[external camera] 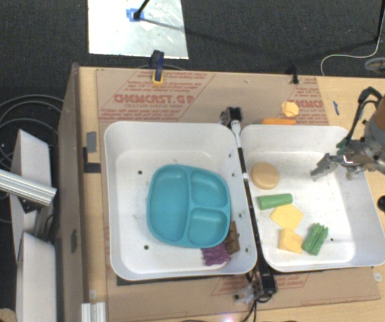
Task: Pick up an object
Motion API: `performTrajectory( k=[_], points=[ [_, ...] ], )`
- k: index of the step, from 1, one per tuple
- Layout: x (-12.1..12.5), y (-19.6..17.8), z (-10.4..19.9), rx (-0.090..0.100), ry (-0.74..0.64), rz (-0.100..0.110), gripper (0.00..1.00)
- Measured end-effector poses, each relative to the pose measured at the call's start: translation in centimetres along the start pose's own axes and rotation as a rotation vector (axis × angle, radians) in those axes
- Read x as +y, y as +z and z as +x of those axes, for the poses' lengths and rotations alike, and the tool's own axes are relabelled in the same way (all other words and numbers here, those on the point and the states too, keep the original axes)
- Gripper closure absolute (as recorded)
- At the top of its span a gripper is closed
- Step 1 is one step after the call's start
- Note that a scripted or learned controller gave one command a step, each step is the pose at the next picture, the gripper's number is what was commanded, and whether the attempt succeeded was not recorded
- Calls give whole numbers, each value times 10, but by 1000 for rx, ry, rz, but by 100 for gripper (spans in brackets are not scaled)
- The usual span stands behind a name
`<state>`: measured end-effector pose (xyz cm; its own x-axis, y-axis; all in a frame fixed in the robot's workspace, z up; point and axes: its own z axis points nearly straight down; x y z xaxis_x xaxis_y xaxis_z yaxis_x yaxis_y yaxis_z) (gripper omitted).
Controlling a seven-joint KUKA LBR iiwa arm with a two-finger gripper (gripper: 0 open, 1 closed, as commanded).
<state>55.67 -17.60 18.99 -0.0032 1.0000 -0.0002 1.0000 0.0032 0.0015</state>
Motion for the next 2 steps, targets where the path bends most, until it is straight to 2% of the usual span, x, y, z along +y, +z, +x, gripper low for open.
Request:
performTrajectory(
  k=[1,2],
  points=[
    [-25,14,65,3,-6,3,0],
    [-55,110,75,1,2,4,0]
  ],
)
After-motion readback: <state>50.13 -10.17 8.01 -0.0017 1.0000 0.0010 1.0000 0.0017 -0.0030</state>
